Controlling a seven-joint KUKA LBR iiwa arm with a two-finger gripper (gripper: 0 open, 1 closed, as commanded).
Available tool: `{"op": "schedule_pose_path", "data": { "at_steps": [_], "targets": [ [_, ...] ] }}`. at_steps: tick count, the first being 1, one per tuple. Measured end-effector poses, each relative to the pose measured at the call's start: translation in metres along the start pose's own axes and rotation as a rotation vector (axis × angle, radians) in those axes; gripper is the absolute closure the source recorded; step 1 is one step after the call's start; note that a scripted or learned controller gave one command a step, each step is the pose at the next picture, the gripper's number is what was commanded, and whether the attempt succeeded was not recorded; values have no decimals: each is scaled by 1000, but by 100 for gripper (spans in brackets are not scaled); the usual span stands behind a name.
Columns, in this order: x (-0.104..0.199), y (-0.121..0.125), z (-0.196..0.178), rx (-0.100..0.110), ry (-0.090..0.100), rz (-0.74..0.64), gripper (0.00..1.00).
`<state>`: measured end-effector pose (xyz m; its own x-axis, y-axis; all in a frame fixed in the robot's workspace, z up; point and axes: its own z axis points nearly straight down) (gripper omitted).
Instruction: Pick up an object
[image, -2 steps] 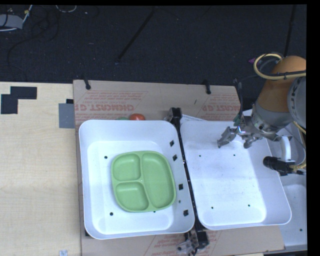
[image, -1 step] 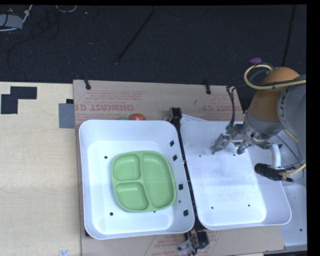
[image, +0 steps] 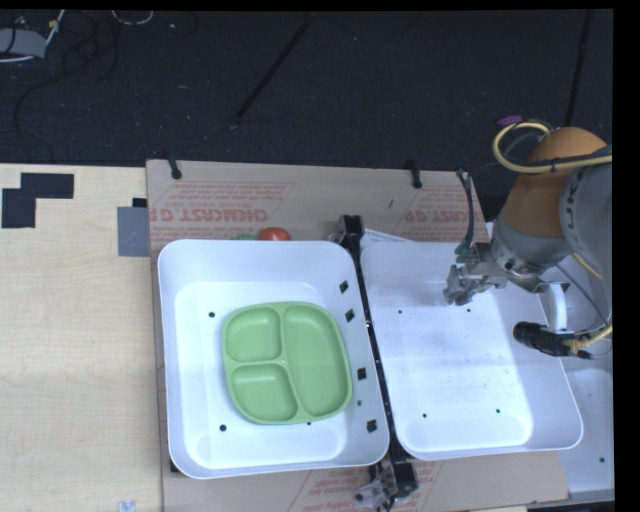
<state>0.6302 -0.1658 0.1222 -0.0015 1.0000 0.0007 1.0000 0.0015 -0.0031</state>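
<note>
A light green divided plate (image: 286, 362) with three compartments lies flat in the left white bin (image: 190, 300). A small red object (image: 273, 235) pokes up just behind that bin's far rim, with a bit of green beside it. My gripper (image: 464, 288) hangs over the upper right part of the right white bin (image: 480, 400), far from the plate. I see nothing between its fingers; they are too small and dark to read.
The grey arm with its orange band (image: 545, 195) reaches in from the right, with a yellow cable looped above it. A black divider clamp (image: 362, 330) runs between the bins. Cardboard lies under both bins, and a wooden bench surface stretches to the left.
</note>
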Motion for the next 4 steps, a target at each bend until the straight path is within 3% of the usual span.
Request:
{"op": "schedule_pose_path", "data": {
  "at_steps": [2,3,4],
  "targets": [
    [-10,-9,-123,-7,-2,6,100],
    [-10,-9,-128,-3,-1,4,100],
    [51,-12,-131,0,2,-3,100]
  ]
}}
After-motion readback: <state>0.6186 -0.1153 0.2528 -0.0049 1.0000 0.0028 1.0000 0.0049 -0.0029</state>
